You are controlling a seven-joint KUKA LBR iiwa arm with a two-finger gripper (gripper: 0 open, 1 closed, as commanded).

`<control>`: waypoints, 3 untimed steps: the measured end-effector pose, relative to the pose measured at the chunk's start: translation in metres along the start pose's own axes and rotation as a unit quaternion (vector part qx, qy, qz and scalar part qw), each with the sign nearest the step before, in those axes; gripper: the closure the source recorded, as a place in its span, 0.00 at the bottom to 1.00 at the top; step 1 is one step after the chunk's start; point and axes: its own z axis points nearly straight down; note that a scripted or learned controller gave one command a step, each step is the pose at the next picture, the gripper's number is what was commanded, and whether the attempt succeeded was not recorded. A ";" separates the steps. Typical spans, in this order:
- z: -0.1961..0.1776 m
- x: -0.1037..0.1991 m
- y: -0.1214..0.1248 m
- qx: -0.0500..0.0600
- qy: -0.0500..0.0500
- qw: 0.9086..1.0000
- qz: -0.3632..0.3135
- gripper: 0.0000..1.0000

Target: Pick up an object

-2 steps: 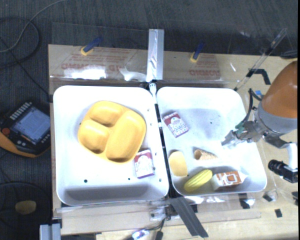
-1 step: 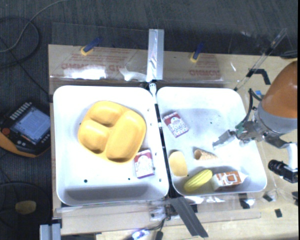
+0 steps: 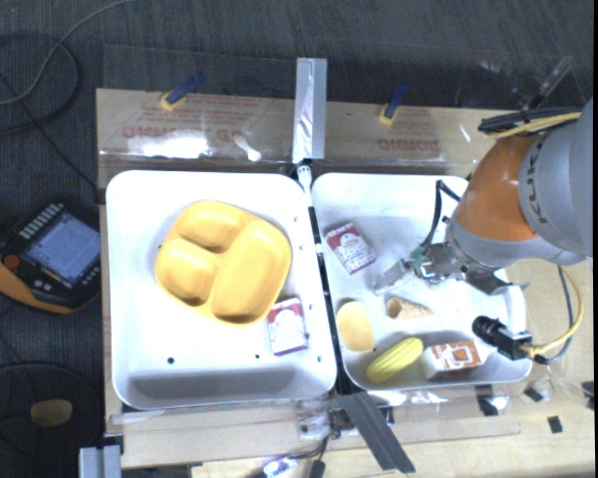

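My gripper (image 3: 397, 275) hangs low in the right bin (image 3: 399, 199), near its middle. It sits just above a small tan wedge (image 3: 408, 309) and to the right of a red and white carton (image 3: 349, 247). Along the front of this bin lie a pale yellow round piece (image 3: 356, 327), a yellow corn-like piece (image 3: 394, 358) and an orange carton (image 3: 451, 357). I see nothing held in the gripper.
The left bin (image 3: 140, 366) holds a large yellow lumpy object (image 3: 222, 260) and a small red and white carton (image 3: 287, 326) by the dividing wall. The arm's orange band (image 3: 498, 202) overhangs the right bin's far right side. A black fitting (image 3: 498, 337) sits at the right rim.
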 end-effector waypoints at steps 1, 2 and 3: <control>-0.001 0.010 -0.046 -0.003 0.000 1.000 0.019 0.00; -0.009 0.011 -0.046 -0.003 0.001 1.000 0.019 1.00; -0.093 0.069 0.004 0.005 0.003 1.000 0.024 1.00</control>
